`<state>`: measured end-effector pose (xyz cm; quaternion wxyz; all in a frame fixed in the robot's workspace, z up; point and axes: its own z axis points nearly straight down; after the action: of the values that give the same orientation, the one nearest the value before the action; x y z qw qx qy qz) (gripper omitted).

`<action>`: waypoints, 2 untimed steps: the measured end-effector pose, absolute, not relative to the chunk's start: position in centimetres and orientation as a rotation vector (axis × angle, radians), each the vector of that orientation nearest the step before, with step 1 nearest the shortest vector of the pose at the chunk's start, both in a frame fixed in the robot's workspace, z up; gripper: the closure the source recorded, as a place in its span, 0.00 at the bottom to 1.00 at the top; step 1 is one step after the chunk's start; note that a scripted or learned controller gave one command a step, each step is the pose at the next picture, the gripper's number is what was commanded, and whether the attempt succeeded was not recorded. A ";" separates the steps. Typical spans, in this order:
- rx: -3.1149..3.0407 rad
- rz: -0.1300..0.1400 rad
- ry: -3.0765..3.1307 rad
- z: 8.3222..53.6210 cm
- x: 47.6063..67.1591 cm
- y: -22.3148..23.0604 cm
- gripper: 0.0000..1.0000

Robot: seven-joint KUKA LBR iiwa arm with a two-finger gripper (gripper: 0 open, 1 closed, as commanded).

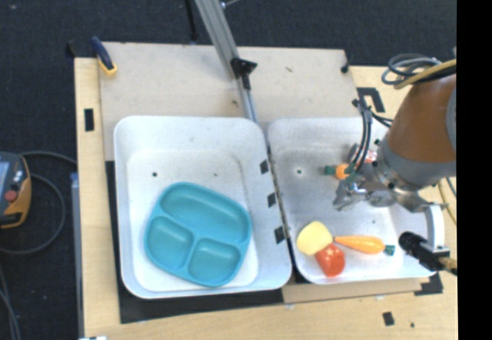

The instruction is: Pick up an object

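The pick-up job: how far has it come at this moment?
Nothing looks picked yet. The yellow piece, the red piece and the carrot all lie on the right bin floor. The hand is low above them. Grasping and lifting remain.

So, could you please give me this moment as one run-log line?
tool: low in right bin | carrot, yellow piece, red piece: on floor | left bin: blue tray

Divided tray in left bin; lemon, tomato, carrot in right bin.
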<state>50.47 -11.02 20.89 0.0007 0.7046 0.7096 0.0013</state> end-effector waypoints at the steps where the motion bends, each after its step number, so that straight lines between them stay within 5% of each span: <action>1: 2.210 0.006 2.230 22.3 51.4 -5.4 1.00; 2: 2.210 0.006 2.231 23.8 51.4 0.3 1.00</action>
<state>51.39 0.35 23.78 0.0008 0.7038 0.7104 0.0019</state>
